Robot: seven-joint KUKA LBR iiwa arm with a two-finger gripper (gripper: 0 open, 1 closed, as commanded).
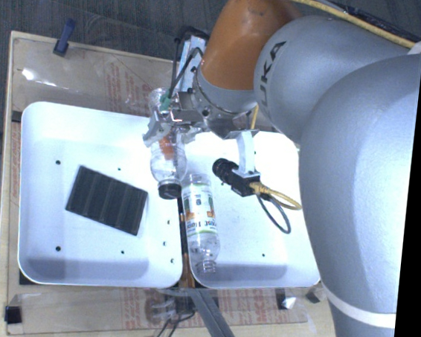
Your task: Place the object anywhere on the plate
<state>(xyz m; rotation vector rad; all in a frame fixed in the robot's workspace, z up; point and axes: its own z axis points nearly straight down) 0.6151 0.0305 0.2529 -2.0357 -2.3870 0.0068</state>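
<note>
One clear bottle [165,161] hangs pinched in the jaws of the gripper [165,133], above the bins' seam, near the dark ridged plate [108,200].

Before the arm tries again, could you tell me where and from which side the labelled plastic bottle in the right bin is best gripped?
Grip the labelled bottle across its label, the widest straight part, coming from above. It lies on its side against the right bin's left wall, so the fingers should probably close across its width. The wall leaves little room on that side.
</note>
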